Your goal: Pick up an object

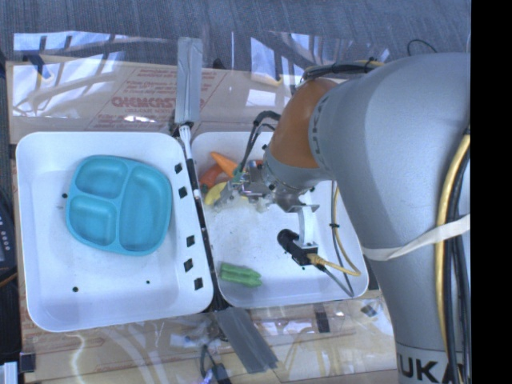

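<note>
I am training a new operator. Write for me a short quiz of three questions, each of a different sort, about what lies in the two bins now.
1. True or false: the blue divided plate lies in the left bin.
2. Multiple choice: which object lies alone near the front edge of the right bin? A) the orange piece B) the green object C) the yellow piece
3. Fill in: the tool is over the ____ bin, close to the orange piece and the yellow piece.

Key
1. True.
2. B, the green object.
3. Right.
</note>
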`<move>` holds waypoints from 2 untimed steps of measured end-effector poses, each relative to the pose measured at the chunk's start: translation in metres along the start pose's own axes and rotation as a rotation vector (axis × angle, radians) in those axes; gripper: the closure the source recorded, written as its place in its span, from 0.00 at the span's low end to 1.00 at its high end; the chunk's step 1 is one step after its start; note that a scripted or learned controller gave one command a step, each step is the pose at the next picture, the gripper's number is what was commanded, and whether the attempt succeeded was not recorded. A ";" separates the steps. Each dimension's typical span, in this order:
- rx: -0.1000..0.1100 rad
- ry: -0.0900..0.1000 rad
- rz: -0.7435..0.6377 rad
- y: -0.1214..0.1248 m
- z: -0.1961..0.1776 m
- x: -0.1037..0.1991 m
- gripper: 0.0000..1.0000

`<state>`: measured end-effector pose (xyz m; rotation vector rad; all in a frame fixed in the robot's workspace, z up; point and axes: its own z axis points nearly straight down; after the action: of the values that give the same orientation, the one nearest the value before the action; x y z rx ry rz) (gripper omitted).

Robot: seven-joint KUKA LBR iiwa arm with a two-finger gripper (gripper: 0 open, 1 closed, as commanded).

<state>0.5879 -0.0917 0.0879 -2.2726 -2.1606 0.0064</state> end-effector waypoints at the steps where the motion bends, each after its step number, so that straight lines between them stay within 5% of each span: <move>1: 0.000 0.000 0.000 0.000 0.000 0.000 0.00; 2: 0.010 -0.003 -0.105 0.066 0.002 0.002 0.00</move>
<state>0.6538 -0.0933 0.0858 -2.1520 -2.2728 0.0202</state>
